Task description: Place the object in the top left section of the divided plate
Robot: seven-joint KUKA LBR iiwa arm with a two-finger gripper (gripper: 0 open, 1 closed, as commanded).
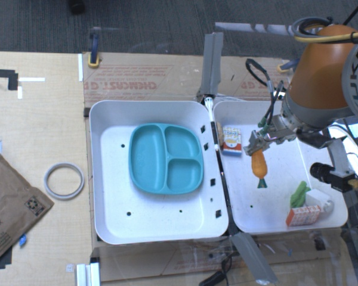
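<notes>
Camera view shows the grey arm with its orange band reaching in from the right, its two-finger hand [258, 146] poised over the right-hand shallow white bin [322, 219]. An orange toy carrot with a small green stem [259, 167] hangs straight down from the hand, its upper end pinched between the fingers, its green tip pointing toward the bin floor. So the hand is clenched on the carrot, which sits inside the right bin's area, just below the fingers.

Immediately left of the hand, a small white and orange carton [231, 140] lies flat near the divider between the bins. Below and to the right of the hand, a green leafy toy [299, 193] rests against a white and orange box [304, 215] in the bin's lower right corner.

Well to the left of the hand, in the left white bin [107, 219], lies the teal divided plate with three sections [166, 159]. Farther left still, on the wooden table [30, 130], sits a pale ring of tape [64, 180], near a brown cardboard box [9, 210].
</notes>
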